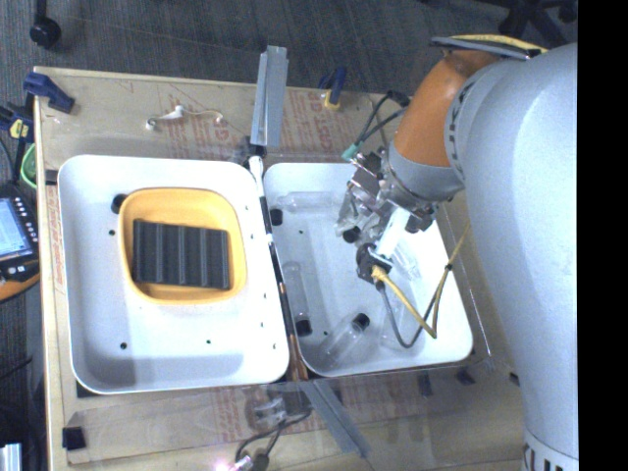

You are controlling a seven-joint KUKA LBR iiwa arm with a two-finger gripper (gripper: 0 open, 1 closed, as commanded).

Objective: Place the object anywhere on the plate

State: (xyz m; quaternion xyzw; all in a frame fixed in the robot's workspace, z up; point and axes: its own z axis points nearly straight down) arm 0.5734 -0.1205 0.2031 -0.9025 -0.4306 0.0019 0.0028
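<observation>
The grey arm (510,214) reaches in from 3 o'clock, its orange band (437,101) sitting above the wrist. The claw (371,241) hangs over the right bin (451,346), a little toward 12 o'clock from that bin's middle. From where I stand the wrist hardware crowds it, so I cannot tell whether the claw is released or clenched, and I can make out nothing held in it.

In the left bin (88,361) lies the yellow plate (132,209), set slightly toward 12 o'clock of the bin's centre. A dark ribbed block (182,255) lies flat on the plate, filling most of its middle, with yellow rim showing all round it. Plate and block are well apart from the claw, off at its 9 o'clock.

In the right bin, at about 6 o'clock of the claw and near the bin's wall, lies a clear glassy item (343,341), too faint to name. Just beside it, at its 1 o'clock, sits a small black round thing (360,319).

A metal bar (268,96) stands on the wooden bench (128,106) at 12 o'clock of the seam between the bins. A blue clamp (47,88) grips the bench's corner at 10 o'clock.
</observation>
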